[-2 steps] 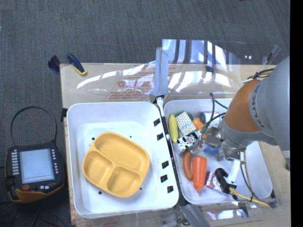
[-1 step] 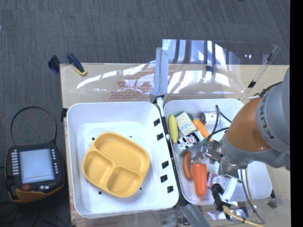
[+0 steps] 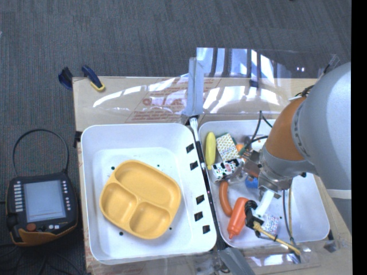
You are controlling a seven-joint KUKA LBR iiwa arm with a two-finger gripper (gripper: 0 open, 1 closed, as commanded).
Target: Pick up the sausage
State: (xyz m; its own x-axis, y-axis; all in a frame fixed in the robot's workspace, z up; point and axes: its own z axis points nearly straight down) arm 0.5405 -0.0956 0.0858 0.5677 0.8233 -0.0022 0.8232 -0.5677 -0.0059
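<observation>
The sausage, a short curved orange-red piece, lies near the left wall of the right bin, about mid-depth. My gripper hangs low over the middle of that bin, just to the right of the sausage and a little behind it, under the grey wrist and orange band. Nothing shows between the gripper and the sausage, and they look apart. The gripper's lower part is hidden by the wrist.
Around the sausage lie an orange bottle-shaped toy, a black-and-white spotted item, a yellow banana, a patterned box and a small blue piece. The left bin holds a yellow divided plate.
</observation>
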